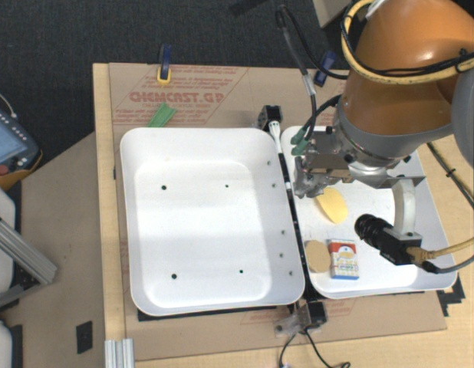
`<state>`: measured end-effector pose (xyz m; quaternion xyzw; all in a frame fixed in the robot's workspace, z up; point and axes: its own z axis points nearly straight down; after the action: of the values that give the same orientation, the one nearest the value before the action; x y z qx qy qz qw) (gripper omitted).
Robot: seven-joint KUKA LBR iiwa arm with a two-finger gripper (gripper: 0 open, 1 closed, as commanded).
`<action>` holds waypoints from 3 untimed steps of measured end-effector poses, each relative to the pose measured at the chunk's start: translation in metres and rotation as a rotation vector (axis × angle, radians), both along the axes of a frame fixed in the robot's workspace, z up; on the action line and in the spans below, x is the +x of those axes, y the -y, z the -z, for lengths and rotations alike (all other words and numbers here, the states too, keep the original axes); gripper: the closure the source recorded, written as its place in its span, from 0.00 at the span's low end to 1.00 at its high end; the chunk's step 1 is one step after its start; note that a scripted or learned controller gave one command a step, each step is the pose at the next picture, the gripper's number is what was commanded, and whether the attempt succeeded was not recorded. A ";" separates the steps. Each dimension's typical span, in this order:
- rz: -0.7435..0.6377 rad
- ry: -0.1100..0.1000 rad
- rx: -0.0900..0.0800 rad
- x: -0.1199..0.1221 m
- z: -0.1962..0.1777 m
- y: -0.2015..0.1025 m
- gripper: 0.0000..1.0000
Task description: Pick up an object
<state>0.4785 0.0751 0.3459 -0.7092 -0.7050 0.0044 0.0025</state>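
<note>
Cardboard [183, 90] printed "CHEMCAST GP" underlies both bins. My pincer [307, 186] hangs low in the right bin [432, 205]; its state I cannot tell. Just beside it lies a yellow lemon-shaped piece [333, 205]; nearer, a small red-labelled box [343, 259], lettering illegible.

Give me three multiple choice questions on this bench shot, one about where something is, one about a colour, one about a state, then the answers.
1. Where does the small red and blue box lie?
A. left bin
B. right bin
C. on the cardboard

2. What colour is the oval object below the gripper?
A. yellow
B. green
C. black

3. How does the box lie relative to the oval object?
A. stacked on it
B. leaning against it
C. apart from it

Answers: 1 B, it rests near the front rim of the right bin. 2 A, it is pale yellow. 3 C, white bin floor shows between them.
</note>
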 end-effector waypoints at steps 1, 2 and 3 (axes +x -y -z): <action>-0.013 0.018 0.006 0.001 -0.069 -0.056 1.00; -0.003 0.005 0.002 0.001 -0.034 -0.027 1.00; -0.012 0.016 0.006 0.001 -0.086 -0.080 1.00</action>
<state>0.4795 0.1555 0.4316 -0.7050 -0.7092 -0.0034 -0.0013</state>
